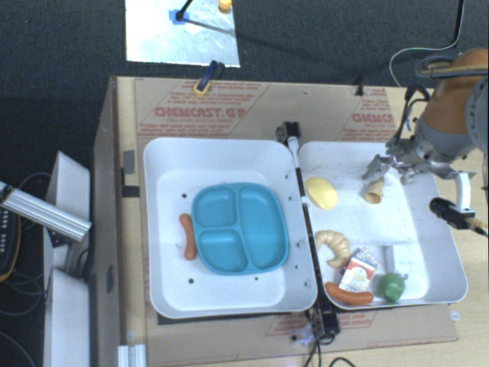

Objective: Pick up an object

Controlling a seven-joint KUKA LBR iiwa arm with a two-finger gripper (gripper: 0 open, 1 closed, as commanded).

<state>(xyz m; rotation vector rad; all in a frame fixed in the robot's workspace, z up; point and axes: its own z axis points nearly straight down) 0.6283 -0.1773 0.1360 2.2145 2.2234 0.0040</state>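
The jaws point(376, 173) hang low over the back part of the right bin point(439, 235), reached in from the right side. Whether they are open or closed I cannot tell, because the metal parts are small and blurred together. Directly under them, touching or nearly touching, stands a small tan piece point(373, 195), perhaps a cork or a little cone. It seems to be the chosen thing, but nothing shows it gripped.

Left of it, near the wall between the bins, lies a yellow lemon-like object point(322, 193). Toward the front there is a crowded group: a croissant point(334, 245), a small red-and-white carton point(357, 271), a grey block point(386, 256), a green ball point(391, 286) and a sausage point(349, 295) along the front wall. The left bin point(164, 228) carries a blue divided plate point(239, 227) and a second sausage point(187, 236) just beside it. Both bins rest on the surface point(229, 109).

The risk, as I judge it: the tan piece is small and narrow, so if the descent is a little off centre, one side can push it over or let it slide away on the smooth floor, and the jaws would close on air.
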